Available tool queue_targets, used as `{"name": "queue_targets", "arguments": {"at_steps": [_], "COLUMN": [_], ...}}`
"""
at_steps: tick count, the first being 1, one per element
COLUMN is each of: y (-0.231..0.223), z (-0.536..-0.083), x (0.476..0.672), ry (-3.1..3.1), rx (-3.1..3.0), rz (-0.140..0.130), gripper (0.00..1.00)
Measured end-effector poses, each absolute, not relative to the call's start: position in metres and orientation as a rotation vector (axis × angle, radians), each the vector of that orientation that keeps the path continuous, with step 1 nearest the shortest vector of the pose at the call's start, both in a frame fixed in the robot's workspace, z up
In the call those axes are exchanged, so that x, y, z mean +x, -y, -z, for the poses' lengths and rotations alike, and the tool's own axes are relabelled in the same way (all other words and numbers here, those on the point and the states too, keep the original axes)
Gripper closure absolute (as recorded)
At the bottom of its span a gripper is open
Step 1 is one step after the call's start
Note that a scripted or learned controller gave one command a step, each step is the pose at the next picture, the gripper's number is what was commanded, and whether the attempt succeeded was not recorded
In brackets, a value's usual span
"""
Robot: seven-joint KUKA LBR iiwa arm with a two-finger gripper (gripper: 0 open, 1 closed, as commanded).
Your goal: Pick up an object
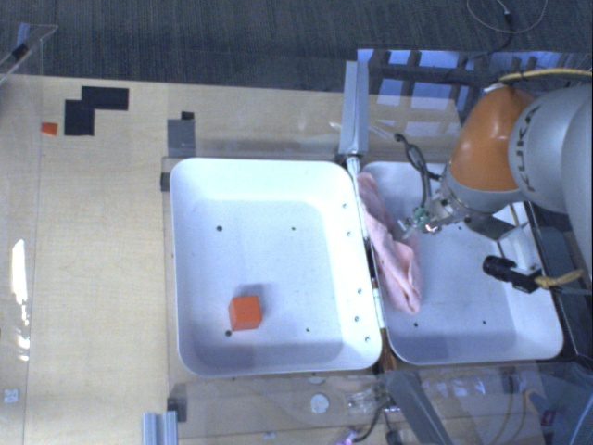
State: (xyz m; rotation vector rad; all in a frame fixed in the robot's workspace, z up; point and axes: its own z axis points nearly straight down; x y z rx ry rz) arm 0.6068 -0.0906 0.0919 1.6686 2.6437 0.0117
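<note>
At right of the frame the arm reaches over the right bin, its gripper low at the edge of a pink cloth draped along that bin's left wall, finger spread impossible to tell, while an orange block sits in the left bin, lower left.
</note>
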Motion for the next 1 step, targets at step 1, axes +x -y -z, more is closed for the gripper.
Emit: {"name": "queue_targets", "arguments": {"at_steps": [1], "y": [0.0891], "z": [-0.0923], "x": [0.6057], "ry": [-2.787], "rx": [1.408], "rz": [-0.012], "gripper": [0.00]}}
